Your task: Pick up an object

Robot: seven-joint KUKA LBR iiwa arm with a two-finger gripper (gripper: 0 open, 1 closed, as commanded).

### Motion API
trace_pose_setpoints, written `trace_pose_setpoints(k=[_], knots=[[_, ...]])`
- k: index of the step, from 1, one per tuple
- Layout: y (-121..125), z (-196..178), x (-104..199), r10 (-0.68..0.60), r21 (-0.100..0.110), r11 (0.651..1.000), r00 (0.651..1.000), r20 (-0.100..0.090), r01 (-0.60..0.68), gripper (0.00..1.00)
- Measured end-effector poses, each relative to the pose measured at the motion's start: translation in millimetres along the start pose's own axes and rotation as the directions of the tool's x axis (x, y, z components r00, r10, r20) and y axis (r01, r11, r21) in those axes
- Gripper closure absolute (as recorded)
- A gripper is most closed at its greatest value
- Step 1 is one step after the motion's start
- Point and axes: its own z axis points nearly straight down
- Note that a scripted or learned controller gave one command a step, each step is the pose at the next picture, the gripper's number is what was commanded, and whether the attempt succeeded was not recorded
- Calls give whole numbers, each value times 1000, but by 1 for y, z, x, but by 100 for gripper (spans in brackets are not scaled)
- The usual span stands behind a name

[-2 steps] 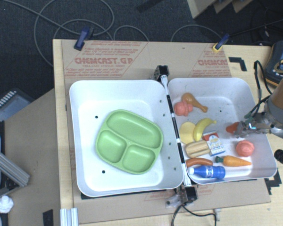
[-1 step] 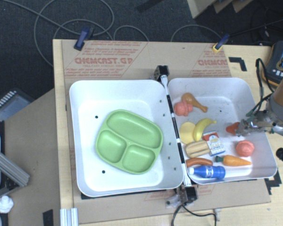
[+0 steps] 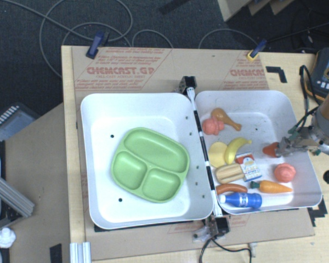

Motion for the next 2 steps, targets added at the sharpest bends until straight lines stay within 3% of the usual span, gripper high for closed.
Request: trace_pose_setpoints(k=[1, 2], knots=[[1, -10, 0, 0, -2, 1000, 1000, 1, 0, 100], [1, -10, 0, 0, -2, 1000, 1000, 1, 0, 0]])
